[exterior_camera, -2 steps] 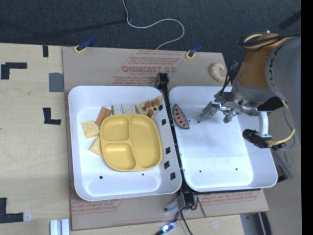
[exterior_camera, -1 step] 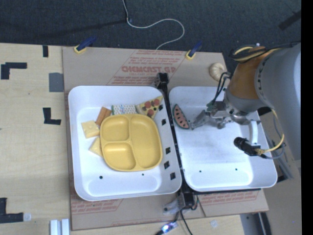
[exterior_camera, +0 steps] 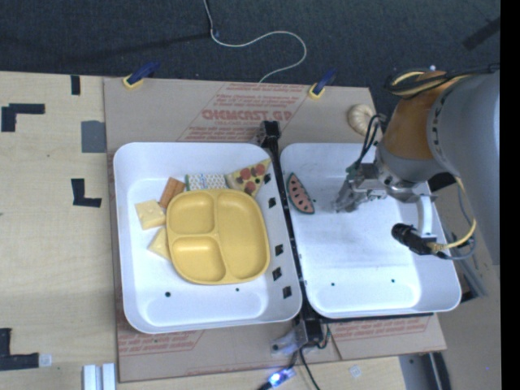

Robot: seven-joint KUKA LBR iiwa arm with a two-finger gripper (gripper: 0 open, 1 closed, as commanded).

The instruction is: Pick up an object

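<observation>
The watermelon slice (exterior_camera: 301, 193) (likely light, stiff, slippery plastic) is seen at the right bin's (exterior_camera: 366, 299) left wall, best pinched across its flat faces, while the end effector (exterior_camera: 348, 200) hovers nearby, its opening unreadable, nothing visibly held.

Grey arm (exterior_camera: 475, 128) with orange band (exterior_camera: 406, 128), yellow and black cables.

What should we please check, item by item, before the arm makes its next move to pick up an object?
1. Gripper is over the right white bin: ok.
2. Target in that bin, the red watermelon-slice toy by its left wall: ok.
3. Gripper is above the slice: not ok, it sits to the slice's right.
4. Object between the gripper's tips: cannot tell.
5. Yellow divided plate lies in the left white bin, away from the arm: ok.
</observation>
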